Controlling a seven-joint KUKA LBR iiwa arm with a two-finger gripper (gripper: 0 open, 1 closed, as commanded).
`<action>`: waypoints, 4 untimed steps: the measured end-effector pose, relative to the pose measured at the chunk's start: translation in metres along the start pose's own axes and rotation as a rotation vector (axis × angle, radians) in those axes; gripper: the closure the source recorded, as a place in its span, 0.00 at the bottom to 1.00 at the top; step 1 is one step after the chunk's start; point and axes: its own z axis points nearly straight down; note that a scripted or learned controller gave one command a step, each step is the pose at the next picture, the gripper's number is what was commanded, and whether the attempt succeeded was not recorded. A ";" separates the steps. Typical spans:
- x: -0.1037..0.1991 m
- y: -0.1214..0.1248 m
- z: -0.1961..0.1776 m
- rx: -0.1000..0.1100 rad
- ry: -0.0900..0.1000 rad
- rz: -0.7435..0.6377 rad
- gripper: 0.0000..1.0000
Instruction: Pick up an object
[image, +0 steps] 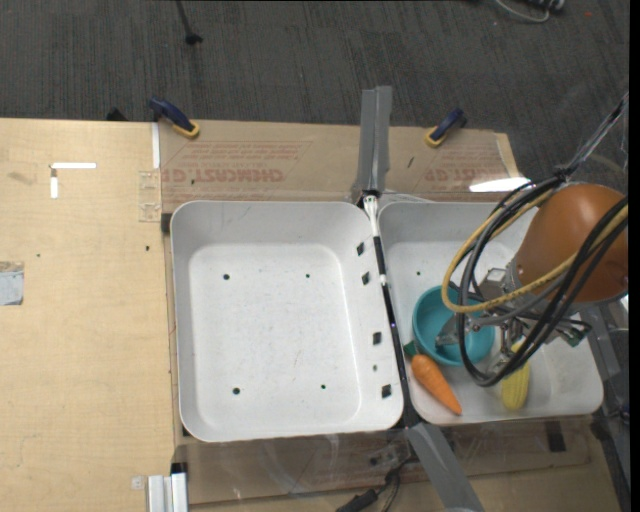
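Observation:
In the right bin, a teal bowl sits near the left wall. An orange carrot lies just in front of it, pointing to the front right. A yellow corn cob lies further right. My gripper hangs low over the bowl's right side, under the orange wrist band and a loop of black and yellow cables that hide much of it. No object is visibly lifted.
The left bin adjoins the right bin along a black hinged divider. A grey post stands behind the bins. Two clamps hold cardboard at the back.

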 end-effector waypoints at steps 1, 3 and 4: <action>-0.085 -0.056 -0.002 0.004 -0.003 0.003 0.00; -0.088 -0.091 -0.003 0.005 -0.004 0.052 0.00; -0.099 -0.101 -0.001 0.005 0.020 0.550 0.00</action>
